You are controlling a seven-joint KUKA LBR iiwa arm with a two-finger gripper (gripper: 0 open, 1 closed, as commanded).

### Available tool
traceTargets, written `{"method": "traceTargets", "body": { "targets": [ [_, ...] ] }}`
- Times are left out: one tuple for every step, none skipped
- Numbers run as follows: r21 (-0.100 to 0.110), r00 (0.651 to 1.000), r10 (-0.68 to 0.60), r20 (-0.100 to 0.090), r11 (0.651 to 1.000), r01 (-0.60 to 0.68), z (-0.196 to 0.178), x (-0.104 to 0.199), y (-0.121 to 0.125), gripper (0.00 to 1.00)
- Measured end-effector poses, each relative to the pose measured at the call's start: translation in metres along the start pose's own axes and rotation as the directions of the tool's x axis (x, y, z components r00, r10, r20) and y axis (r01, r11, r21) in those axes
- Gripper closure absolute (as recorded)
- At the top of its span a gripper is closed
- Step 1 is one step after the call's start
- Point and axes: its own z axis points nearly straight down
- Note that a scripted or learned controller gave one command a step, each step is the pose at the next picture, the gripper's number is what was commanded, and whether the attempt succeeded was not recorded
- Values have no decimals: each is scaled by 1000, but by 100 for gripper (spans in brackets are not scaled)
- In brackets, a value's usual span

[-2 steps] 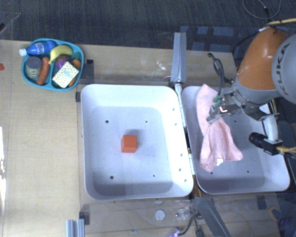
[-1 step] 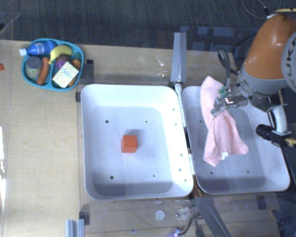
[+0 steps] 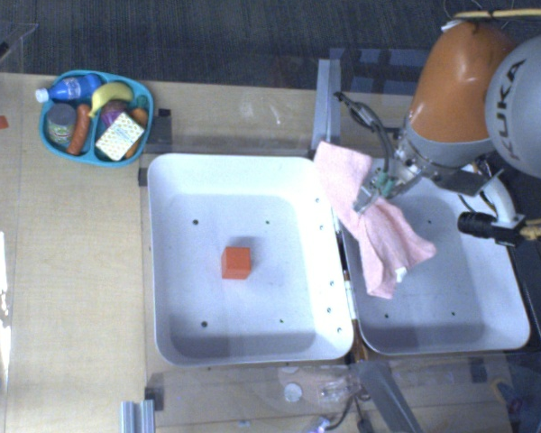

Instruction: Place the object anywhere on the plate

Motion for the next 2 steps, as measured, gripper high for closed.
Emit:
{"method": "traceTargets", "body": {
  "targets": [
    [-2, 920, -392, 0, 920, 392, 7, 32, 45, 100],
    [-4, 693, -721, 4, 693, 721, -8, 64, 93, 100]
  ]
}}
